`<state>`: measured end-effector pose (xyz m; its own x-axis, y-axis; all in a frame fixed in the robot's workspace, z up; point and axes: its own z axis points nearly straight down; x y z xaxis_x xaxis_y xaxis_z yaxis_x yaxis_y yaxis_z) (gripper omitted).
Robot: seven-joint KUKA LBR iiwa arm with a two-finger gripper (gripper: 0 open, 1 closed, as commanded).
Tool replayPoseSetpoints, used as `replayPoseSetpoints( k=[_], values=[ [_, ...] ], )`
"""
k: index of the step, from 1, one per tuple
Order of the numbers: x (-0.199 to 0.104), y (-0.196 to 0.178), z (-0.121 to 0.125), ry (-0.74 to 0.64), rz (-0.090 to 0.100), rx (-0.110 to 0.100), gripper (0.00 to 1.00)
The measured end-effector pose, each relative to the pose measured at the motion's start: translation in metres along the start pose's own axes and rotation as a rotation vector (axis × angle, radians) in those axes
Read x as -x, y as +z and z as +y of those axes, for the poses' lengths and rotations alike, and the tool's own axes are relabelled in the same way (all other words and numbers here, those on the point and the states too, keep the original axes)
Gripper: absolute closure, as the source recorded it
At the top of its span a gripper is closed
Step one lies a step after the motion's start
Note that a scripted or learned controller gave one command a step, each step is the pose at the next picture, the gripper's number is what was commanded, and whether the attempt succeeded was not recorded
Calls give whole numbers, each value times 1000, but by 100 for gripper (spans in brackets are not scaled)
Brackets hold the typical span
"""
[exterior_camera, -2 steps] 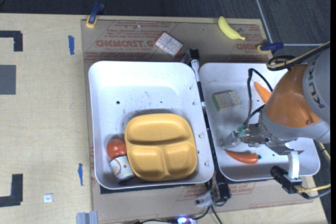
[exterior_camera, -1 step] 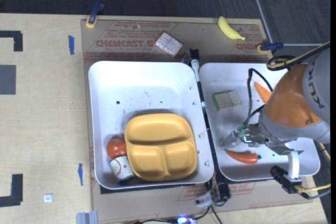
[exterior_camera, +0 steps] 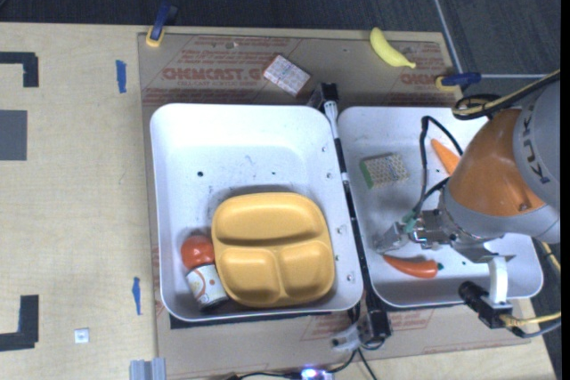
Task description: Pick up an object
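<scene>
1. In the right bin (exterior_camera: pixel 531 282), near its front wall, my gripper (exterior_camera: pixel 398 236) sat low over the floor, arm coming in from the right w/ the orange band (exterior_camera: pixel 485 169) above the wrist.
2. Target obj, as I judged it = red-orange chili-shaped thing (exterior_camera: pixel 411 264), lying on the bin floor just below/in front of my fingertips, toward the front edge of the bin.
3. Key relation: its long axis ran roughly left-right across the view, slightly tilted, thicker end right, tapering to a point at left. My tool tip sat just beside its left half, on the far side of it, v. close. Couldn't tell if touching.
4. Gripper state: fingers looked parted a bit, metal tips visible, nothing seen between them. Not holding anything.
5. So next move prob needed a short shift toward the bin front + down, w/ fingers straddling the short axis of the chili, i.e. closing front-to-back. Judgement only.
6. Risk: obj thin, lying flat on floor, close to the front wall, so fingers could skid off or push it against the wall.
7. Other stuff in same bin: small greenish mesh-pattern card (exterior_camera: pixel 384 169) further back, well apart; an orange carrot-like piece (exterior_camera: pixel 443 154) near the arm, partly hidden.
8. Left bin (exterior_camera: pixel 169 191) held a yellow divided tray (exterior_camera: pixel 272 246), w/ a small red/white item (exterior_camera: pixel 201 270) at its left. Not near my tool.
</scene>
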<state>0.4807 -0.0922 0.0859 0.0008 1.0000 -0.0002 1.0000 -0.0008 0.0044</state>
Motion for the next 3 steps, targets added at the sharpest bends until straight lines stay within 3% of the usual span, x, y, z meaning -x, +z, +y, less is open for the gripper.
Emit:
replayPoseSetpoints(
  k=[3],
  values=[
    [0,0,0,-1,0,0,0]
  ],
)
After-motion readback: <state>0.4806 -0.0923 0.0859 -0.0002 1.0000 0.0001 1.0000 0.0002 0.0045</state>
